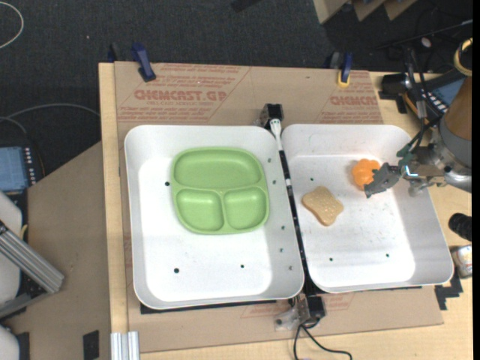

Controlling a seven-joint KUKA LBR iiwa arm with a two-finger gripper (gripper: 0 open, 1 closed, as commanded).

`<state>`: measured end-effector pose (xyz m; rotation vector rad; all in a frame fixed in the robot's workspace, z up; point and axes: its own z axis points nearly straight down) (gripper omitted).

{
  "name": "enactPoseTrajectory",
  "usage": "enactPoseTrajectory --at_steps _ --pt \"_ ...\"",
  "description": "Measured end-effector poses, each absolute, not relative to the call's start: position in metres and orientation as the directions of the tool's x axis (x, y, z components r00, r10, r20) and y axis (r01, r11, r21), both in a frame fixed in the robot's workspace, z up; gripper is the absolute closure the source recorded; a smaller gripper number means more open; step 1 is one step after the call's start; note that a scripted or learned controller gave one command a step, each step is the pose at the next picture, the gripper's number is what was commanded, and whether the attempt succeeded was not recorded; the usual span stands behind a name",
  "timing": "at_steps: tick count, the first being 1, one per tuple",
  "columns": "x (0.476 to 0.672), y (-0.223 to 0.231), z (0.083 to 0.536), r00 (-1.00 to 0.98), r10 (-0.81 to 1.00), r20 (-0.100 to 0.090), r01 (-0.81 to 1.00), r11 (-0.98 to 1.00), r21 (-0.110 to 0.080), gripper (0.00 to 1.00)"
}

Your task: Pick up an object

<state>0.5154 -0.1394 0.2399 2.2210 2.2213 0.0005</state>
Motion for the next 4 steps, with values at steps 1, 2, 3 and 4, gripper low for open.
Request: enactPoseTrajectory --at_steps 1,2,3,4 --pt "0.479 -0.122 0.314 -0.002 1.000 -0.001 1.000 0.002 0.008 0.00" --pt "0.480 -0.109 0.483 -0.003 1.000 -0.004 1.000 0.003 0.023 0.00" --pt "0.479 -0.176 0.539 0.006 1.000 -0.006 1.000 -0.006 0.010 0.00" --pt "0.478 -0.226 0.375 0.006 1.000 0.003 1.000 -0.006 -0.014 0.00"
